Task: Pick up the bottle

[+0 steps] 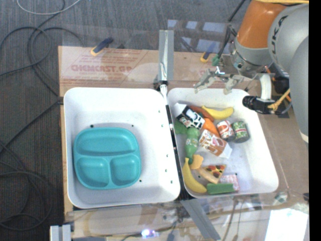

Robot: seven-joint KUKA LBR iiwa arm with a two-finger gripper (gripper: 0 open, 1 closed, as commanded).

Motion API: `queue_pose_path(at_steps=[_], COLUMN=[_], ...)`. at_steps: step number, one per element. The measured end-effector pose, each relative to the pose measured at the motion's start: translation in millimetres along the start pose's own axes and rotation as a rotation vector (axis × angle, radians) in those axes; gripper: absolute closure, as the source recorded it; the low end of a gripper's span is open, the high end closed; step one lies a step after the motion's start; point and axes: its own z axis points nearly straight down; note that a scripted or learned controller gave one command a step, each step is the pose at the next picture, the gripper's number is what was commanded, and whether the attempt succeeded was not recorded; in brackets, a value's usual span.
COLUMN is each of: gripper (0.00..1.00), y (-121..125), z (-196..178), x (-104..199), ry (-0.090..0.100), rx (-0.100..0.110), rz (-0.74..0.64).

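The green plastic bottle [191,143] lies at the left side of the right shallow white bin [261,159], among smooth yellow bananas, small cans and a printed carton. The left white bin [90,102] holds a teal divided plastic tray [107,157]. The metal two-finger gripper [216,80] hovers over the right bin's far rim, spread wide, holding nothing.

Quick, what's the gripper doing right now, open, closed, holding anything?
Gripper: open, fingers spread, holding nothing, above the far rim of the right bin. The green bottle lies in that bin, untouched.
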Motion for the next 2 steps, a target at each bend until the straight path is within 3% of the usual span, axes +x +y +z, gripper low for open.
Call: queue_pose_path(at_steps=[1, 2], gripper=[0.0, 0.0], y=[-53, -59], z=[101, 132], x=[-6, -3], ry=[0.001, -0.003], rx=[0.001, -0.015], rz=[-0.17, -0.139])
